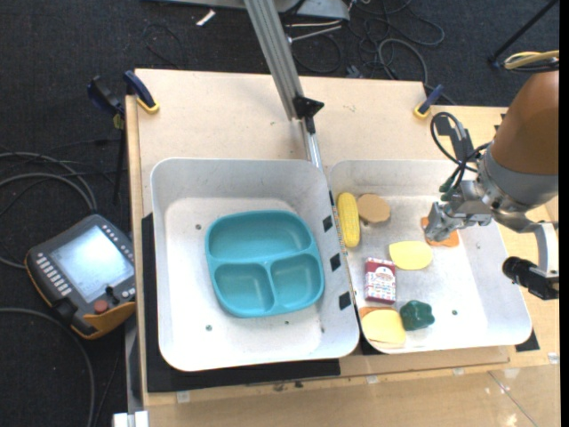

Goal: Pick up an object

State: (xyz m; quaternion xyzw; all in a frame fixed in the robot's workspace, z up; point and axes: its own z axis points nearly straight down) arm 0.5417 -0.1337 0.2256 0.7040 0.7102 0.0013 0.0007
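The gripper point(439, 230) (finger state impossible to tell) sits over a small orange object point(448, 237), likely light and best pinched across its edges.

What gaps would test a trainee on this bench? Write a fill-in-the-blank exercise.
1. The teal divided tray lies in the ____ bin.
2. The corn cob lies beside the ____ between the two bins.
3. The hand is low over an ____ item at the right bin's far side.
4. The green toy lies next to the ____ slice.

Missing words: left; divider; orange; yellow
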